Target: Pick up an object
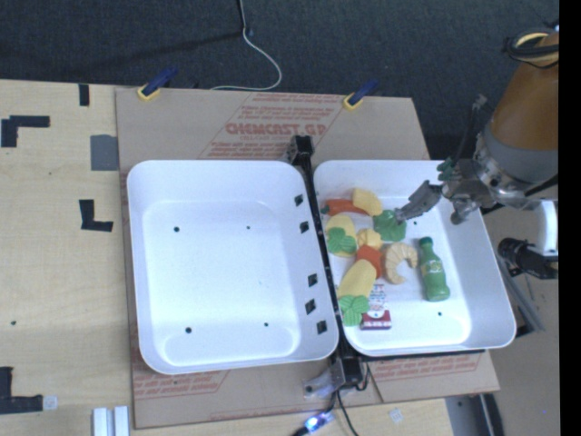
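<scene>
Green toy [390, 224] (leafy) just below pincer [406, 211]

We see the gripper [406, 210] low over the right bin [472, 271], just beside a dark green toy [390, 226]; a green bottle [433, 269] lies near that toy.

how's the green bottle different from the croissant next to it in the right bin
The green bottle is bright green with a yellowish label; the croissant is pale tan. The bottle is long and straight, lying on its side with its cap pointing toward the bin's far edge, while the croissant is short and curved. The bottle sits nearer the bin's right wall, the croissant nearer the toy pile. Both lie flat in the right bin.
</scene>
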Controlling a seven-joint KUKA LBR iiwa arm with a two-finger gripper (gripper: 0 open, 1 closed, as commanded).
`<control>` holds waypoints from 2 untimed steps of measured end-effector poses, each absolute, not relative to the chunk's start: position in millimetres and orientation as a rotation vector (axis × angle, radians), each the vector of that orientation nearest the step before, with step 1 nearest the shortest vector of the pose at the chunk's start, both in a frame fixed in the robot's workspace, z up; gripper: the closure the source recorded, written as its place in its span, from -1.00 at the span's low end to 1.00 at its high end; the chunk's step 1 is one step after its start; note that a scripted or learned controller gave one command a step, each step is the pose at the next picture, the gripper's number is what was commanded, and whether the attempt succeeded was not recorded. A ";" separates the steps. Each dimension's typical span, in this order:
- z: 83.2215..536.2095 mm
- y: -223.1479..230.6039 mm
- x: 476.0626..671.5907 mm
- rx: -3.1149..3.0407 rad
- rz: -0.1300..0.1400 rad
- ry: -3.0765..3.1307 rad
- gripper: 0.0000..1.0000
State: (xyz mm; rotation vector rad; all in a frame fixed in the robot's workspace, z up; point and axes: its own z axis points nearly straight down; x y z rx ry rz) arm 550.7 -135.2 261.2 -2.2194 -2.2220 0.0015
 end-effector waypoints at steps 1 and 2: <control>177.5 -156.9 542.6 -2.217 0.011 -2.214 -1.00; 83.5 -113.7 538.4 -2.212 0.007 -2.220 -1.00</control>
